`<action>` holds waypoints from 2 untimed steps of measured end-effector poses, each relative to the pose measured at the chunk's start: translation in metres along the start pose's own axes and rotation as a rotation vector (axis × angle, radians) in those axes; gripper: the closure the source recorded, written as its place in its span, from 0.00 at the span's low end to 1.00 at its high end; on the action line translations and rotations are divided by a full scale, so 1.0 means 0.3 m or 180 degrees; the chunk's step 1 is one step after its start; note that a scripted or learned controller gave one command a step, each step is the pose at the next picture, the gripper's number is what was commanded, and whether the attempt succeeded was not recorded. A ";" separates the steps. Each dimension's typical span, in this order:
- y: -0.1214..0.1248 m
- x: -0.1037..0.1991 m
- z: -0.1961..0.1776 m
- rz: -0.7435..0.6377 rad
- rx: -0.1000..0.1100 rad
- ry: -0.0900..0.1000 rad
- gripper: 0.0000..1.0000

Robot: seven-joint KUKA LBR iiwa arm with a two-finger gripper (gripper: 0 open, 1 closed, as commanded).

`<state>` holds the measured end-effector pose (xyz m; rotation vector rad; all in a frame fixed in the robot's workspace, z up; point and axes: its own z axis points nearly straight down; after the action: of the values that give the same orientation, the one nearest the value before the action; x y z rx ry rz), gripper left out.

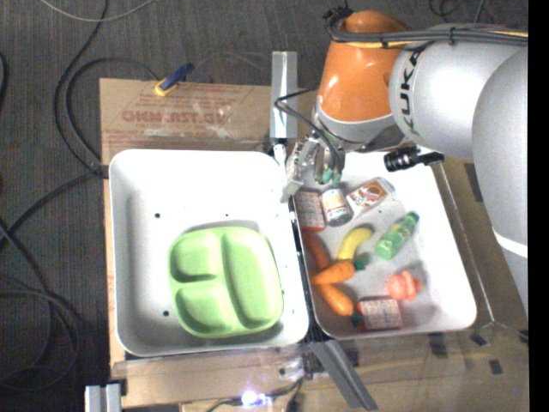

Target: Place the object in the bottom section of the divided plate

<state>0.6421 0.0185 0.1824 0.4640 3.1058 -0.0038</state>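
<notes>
Green and bare, the divided plate point(226, 282) waits in the left bin point(137, 178) to receive a toy, while right of it the gripper point(310, 166) hangs above food toys including a carrot point(334, 272), its grip impossible to read

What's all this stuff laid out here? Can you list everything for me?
Shallow white plastic bins: two, side by side.
Divided green plastic plate: one, left bin.
Orange toy carrots: two or three, right bin.
Yellow toy banana: one, right bin.
Green toy bottle: one, right bin.
Small cans and packets: several, red-and-white labels, right bin.
Pinkish-orange toy: one, right bin.
Brown cardboard sheet: one, behind left bin.
Robot arm: one, grey and orange; gripper over the right bin's far-left corner.
</notes>
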 end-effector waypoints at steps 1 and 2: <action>-0.165 -0.080 -0.576 0.0349 -0.0005 -0.0002 1.00; -0.123 -0.089 -0.836 0.0103 -0.0002 -0.0006 1.00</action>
<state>0.6566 -0.0240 0.4334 0.5139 3.0961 -0.0033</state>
